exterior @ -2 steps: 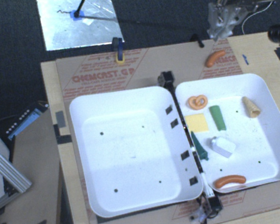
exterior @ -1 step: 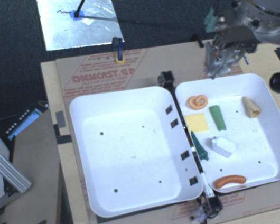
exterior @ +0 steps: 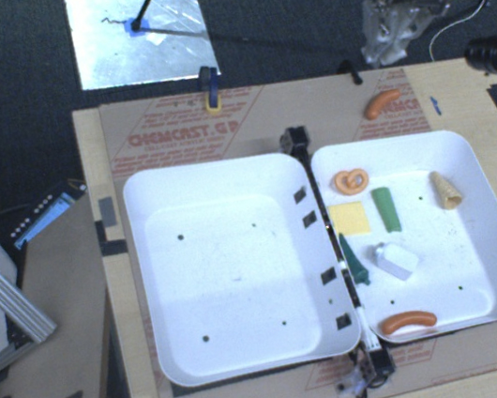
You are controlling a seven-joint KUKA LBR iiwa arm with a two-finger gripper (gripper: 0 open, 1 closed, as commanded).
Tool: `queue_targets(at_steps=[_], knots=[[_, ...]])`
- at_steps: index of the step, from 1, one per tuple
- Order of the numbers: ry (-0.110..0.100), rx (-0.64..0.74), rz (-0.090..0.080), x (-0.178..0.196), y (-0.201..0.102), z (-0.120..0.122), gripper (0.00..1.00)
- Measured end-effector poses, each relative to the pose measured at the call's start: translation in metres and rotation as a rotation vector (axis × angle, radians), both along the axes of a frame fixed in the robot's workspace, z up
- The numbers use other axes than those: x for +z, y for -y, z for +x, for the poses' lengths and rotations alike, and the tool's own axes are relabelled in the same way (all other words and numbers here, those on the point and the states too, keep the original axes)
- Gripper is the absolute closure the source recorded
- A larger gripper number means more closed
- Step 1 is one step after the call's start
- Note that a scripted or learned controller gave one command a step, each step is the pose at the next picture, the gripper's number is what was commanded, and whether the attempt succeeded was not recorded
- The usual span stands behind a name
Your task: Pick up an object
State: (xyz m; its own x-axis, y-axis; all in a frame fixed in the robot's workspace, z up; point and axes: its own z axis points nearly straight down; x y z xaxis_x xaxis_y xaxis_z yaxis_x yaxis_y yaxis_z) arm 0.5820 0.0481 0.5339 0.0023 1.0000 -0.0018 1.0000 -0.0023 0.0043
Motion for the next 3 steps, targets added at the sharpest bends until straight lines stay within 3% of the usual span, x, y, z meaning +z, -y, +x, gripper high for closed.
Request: queue_targets(at_steps=[1,2,3], knots=[[-0.018,0.009,0.001,-0.133,-0.044,-0.027,1.0],[0.006,0.015,0.007,-0.047,-0.121,-0.037,1.0],[-0.004,0.012,0.004,-0.06,-0.162,-0.094,1.0]])
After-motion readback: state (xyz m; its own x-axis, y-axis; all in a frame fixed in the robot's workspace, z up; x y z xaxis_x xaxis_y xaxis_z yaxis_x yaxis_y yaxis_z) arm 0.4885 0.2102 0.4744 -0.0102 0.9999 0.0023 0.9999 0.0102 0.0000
